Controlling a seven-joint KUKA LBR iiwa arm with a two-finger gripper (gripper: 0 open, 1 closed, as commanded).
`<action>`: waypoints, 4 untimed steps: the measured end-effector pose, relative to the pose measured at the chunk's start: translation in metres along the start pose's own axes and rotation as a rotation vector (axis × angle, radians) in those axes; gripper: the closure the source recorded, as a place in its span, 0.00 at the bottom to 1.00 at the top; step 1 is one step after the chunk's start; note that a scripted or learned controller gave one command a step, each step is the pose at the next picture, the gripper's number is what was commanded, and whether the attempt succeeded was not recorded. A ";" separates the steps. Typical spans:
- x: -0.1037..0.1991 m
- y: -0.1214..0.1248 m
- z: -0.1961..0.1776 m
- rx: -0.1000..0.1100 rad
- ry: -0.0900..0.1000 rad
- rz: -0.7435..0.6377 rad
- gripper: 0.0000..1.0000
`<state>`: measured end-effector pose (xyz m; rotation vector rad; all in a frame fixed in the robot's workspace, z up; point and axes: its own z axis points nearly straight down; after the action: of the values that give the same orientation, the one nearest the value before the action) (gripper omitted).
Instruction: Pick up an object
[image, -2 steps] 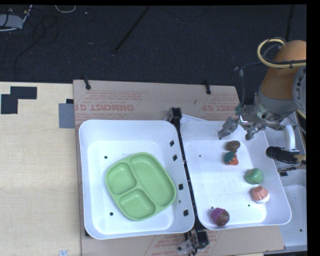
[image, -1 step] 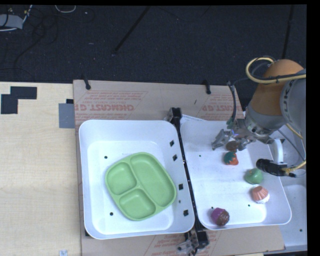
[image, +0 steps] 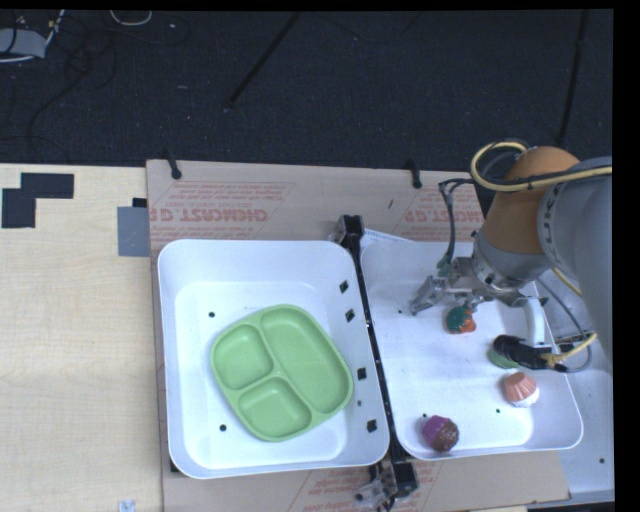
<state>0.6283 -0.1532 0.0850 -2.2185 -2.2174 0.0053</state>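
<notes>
Arm (image: 565, 235) comes in from the right edge, over the far-right corner of the right bin (image: 480, 400). The grey link is bent downward, with the orange band (image: 525, 205) above the wrist. The wrist is tilted so the gripper (image: 438, 293) points left and down, low over the far half of that bin, toward its middle.

Gripper state: cannot tell how far open it is, as the metal parts blur together at this slant. Nothing is seen held in it.

Green toy (image: 460, 320) is small, with an orange patch on its near side. It lies on the bin floor just beside the gripper, on the near side. Touching or apart? Cannot tell.

Also in the right bin:
- pink piece (image: 518, 388), near the right wall and well apart from the gripper
- purple ball (image: 440, 432), against the near wall

Left bin (image: 190, 300) holds a green plate (image: 281, 372) with three compartments. It lies flat, turned at an angle, in the near-right part of the floor, well apart from the gripper.

The bins sit touching along their inner walls, on a cardboard sheet (image: 250, 205) on the pale bench (image: 70, 350).
</notes>
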 end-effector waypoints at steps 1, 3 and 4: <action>-0.001 0.001 -0.013 -0.002 -0.001 0.002 1.00; -0.009 -0.002 -0.121 -0.007 -0.002 0.006 1.00; -0.005 -0.002 -0.165 -0.008 -0.002 -0.001 1.00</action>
<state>0.6277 -0.1584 0.2499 -2.2221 -2.2236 -0.0020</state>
